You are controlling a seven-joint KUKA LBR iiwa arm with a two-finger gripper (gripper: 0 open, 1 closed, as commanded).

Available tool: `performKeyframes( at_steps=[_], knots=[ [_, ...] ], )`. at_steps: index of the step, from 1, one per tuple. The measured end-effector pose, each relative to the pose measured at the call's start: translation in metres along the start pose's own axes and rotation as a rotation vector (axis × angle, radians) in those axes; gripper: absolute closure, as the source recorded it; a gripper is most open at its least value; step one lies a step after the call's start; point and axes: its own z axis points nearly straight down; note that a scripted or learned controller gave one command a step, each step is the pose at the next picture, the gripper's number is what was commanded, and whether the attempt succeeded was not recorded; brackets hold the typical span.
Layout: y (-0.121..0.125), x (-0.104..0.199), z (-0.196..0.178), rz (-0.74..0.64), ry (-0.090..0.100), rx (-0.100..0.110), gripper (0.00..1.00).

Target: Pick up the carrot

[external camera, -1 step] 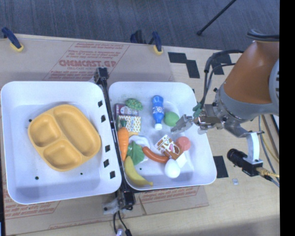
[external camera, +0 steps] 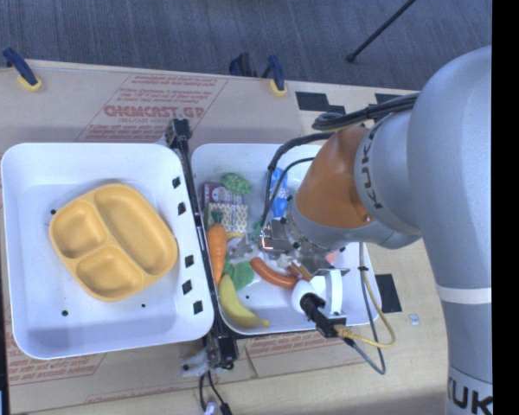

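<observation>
Orange, the carrot (external camera: 216, 247) lies at the left wall of the right bin (external camera: 209, 158), its long axis along that wall, just left of the hand (external camera: 272, 245), whose opening I cannot tell.

1. Even, bright overhead light washes both white bins (external camera: 35, 318), leaving only soft shadows.
2. Mild glare whitens the bin walls.
3. Overall focus is slightly soft and grainy.
</observation>
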Motion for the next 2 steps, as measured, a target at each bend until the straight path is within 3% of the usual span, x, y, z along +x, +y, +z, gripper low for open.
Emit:
performKeyframes(
  at_steps=[1,2],
  knots=[
    [0.001,0.0,-0.01,-0.004,0.0,0.001,1.0],
    [-0.003,0.0,0.019,0.092,0.001,-0.003,1.0]
  ],
)
